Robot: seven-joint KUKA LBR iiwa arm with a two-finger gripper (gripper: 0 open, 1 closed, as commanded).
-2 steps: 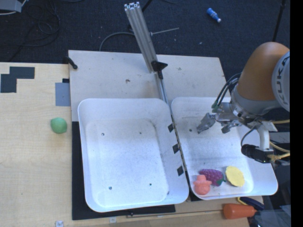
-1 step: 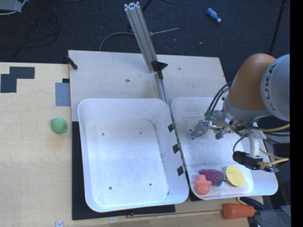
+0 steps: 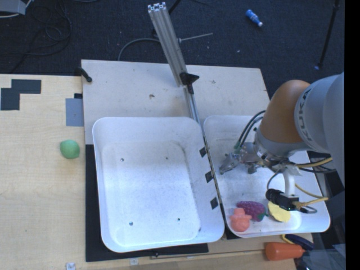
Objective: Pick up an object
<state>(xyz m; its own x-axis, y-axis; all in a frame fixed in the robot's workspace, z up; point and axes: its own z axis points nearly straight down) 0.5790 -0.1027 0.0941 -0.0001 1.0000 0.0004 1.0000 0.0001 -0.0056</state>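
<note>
The grey arm (image 3: pixel 315 114) with its orange band (image 3: pixel 281 120) reaches in from the right over the right bin (image 3: pixel 225 128). The gripper (image 3: pixel 229 163) sits low over the upper-middle of that bin, close to the divide between the two bins; its fingers are small and dark against the cabling, and I cannot tell whether they are spread or closed, nor whether anything sits between them. Loose black and yellow cables (image 3: pixel 292 198) trail from the wrist down across the bin. The objects available for picking lie in the near corner of the right bin, well apart from the gripper: a purple bunch of grapes (image 3: pixel 251 208), a salmon-pink piece (image 3: pixel 240 220) touching it at its lower left, and a yellow piece (image 3: pixel 279 212) just to the right, partly under a black cable end. The left bin (image 3: pixel 104 151) lies alongside, touching the right one. A green ball (image 3: pixel 70 149) rests on the wooden bench to the left of the bins. An orange object (image 3: pixel 283 251) lies just outside the right bin's near edge. A metal rail (image 3: pixel 171 44) slants up from between the bins.
</note>
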